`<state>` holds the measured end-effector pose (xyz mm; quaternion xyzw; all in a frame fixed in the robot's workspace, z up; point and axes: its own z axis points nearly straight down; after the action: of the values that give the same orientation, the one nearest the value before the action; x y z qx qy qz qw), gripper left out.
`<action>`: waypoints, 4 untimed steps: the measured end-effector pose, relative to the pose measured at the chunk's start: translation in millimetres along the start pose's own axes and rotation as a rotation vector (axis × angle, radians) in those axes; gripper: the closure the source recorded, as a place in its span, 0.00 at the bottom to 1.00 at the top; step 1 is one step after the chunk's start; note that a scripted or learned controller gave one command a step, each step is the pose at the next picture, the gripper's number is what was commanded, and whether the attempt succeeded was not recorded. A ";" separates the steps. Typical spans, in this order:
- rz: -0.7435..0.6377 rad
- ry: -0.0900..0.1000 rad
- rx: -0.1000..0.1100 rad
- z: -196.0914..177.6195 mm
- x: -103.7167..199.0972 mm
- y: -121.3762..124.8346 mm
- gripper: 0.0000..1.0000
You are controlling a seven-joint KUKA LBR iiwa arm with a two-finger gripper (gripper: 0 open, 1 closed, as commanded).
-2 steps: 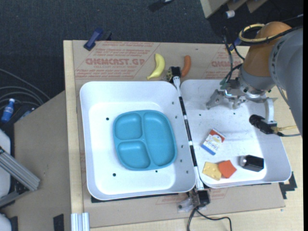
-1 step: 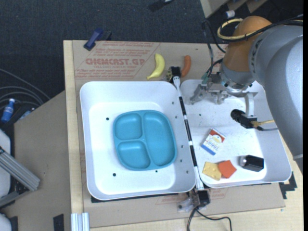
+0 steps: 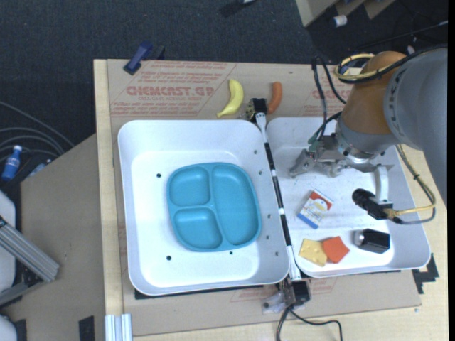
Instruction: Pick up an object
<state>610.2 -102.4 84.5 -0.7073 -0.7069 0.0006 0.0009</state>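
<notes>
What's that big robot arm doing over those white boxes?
The arm reaches in over the right bin, its pincer hanging near the back of that bin with nothing visible between its fingers. Lying in that bin are a small box, a yellow block, an orange block and a black piece. The left bin holds a blue divided tray. A toy banana sits behind the bins.

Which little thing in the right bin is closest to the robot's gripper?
The small white box with red and blue, lying just below the gripper; the yellow block and orange block lie farther down.
</notes>
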 end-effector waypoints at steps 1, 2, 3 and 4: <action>-0.001 0.000 -0.003 -0.7 7.9 56.6 0.00; 0.000 0.000 0.000 0.2 3.4 -28.2 0.00; 0.001 0.001 -0.001 -9.9 3.6 -27.8 1.00; 0.001 0.001 -0.001 -9.8 3.6 -27.8 0.00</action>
<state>582.4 -98.8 94.3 -0.7076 -0.7066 0.0000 0.0007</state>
